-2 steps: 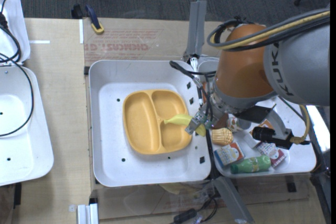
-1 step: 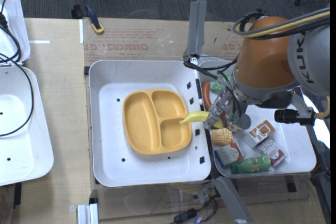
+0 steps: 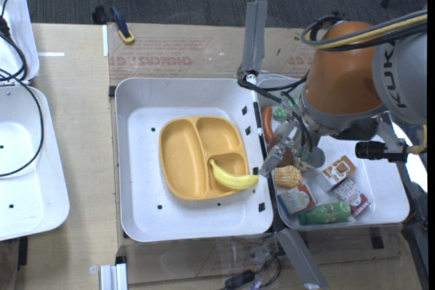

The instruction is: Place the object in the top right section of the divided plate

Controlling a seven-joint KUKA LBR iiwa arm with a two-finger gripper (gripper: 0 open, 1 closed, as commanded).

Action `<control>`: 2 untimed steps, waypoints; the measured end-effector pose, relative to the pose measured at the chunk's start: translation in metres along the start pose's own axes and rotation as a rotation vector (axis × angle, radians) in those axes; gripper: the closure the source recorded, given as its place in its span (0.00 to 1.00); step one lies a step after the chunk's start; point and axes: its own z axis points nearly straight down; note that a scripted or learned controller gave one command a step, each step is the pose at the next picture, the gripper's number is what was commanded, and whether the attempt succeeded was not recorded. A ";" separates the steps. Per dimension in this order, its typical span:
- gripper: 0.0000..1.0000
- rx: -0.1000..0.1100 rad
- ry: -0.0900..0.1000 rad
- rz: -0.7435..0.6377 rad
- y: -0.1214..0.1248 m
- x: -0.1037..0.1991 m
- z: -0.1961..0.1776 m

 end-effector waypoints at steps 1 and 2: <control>0.00 -0.001 0.001 -0.317 0.021 0.045 0.000; 1.00 -0.002 -0.001 -0.311 0.021 0.043 -0.009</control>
